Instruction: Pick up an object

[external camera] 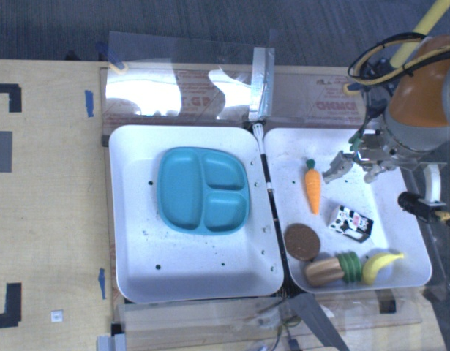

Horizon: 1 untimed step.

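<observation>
The right bin point(407, 196) holds several small objects. An orange carrot point(312, 186) with a green top lies upright near the bin's left side. A black-and-white patterned block point(352, 223) rests in the middle. Along the front edge are a brown disc point(302, 241), a tan roll point(324, 270), a green ridged piece point(348, 266) and a yellow banana point(381, 264). My gripper point(350, 175) hangs over the bin's back half, right of the carrot and above the patterned block. Its fingers are spread open with nothing between them.
A blue divided plate point(204, 190) lies in the left bin point(129, 232). A clear plastic sheet and a taped metal strip point(261, 86) stand behind the bins. The orange-banded arm point(422, 101) and its cables cover the right bin's back right corner.
</observation>
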Each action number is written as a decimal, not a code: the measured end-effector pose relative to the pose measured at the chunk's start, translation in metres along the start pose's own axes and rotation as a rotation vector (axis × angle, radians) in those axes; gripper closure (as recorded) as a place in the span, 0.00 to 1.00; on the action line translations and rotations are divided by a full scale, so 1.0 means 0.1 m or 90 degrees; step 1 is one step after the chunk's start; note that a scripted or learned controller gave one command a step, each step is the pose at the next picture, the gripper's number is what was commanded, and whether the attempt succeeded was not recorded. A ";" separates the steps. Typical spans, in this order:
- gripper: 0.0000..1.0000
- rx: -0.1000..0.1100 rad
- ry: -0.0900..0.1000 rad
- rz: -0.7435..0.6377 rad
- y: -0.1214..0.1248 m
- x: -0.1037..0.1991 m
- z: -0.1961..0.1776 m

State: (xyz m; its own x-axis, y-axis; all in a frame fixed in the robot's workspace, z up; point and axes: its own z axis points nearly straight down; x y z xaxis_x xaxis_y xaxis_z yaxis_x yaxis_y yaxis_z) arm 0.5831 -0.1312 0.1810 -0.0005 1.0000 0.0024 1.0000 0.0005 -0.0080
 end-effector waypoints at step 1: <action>0.00 -0.007 -0.003 -0.060 0.26 0.37 0.94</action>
State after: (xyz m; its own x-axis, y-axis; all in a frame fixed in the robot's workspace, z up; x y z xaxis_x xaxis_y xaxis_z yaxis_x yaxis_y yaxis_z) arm 0.6086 -0.0936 0.0866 -0.0948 0.9955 -0.0014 0.9955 0.0948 0.0037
